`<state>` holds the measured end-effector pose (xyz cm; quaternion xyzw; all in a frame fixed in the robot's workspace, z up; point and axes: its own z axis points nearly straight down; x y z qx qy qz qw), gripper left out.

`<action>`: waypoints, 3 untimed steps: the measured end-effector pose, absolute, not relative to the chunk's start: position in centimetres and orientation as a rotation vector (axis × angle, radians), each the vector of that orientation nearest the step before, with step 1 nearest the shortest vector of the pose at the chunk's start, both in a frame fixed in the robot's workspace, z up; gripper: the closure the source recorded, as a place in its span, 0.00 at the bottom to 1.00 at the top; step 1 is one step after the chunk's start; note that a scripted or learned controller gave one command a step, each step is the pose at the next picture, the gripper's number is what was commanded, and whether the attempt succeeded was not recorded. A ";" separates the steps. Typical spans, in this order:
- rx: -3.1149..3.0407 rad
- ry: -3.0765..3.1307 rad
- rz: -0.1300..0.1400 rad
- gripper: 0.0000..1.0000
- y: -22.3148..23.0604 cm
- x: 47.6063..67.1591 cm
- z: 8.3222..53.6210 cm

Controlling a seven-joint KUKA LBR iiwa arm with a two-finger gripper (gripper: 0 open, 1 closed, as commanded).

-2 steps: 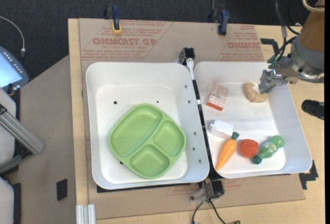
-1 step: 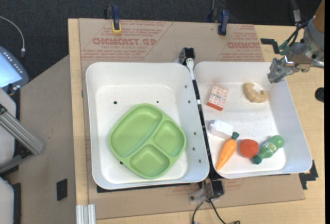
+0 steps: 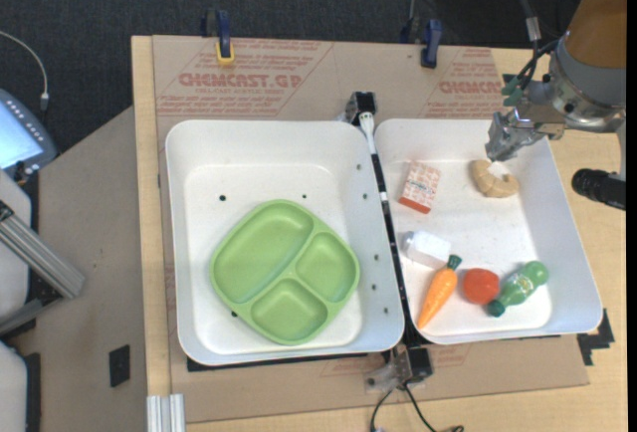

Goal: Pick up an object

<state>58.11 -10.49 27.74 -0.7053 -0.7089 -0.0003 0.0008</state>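
Grey claw (image 3: 504, 143) hangs just above a tan, bread-like piece (image 3: 495, 180) at the right bin's (image 3: 567, 221) far side; whether it is open I cannot tell; carrot (image 3: 437, 292) lies near the front rim.

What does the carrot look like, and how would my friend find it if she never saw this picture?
Start at the right white bin, the one without the green divided plate. Along its near edge lies a small toy carrot, between a white block and a red tomato. It is the only long orange pointed thing there, with a green top.
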 end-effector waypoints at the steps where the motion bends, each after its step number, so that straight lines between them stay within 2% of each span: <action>1: -2.212 -2.226 0.001 1.00 -4.6 58.6 26.4; 2: -2.211 -2.225 0.001 1.00 1.0 58.2 24.5; 3: -2.212 -2.226 0.001 1.00 5.9 57.0 24.6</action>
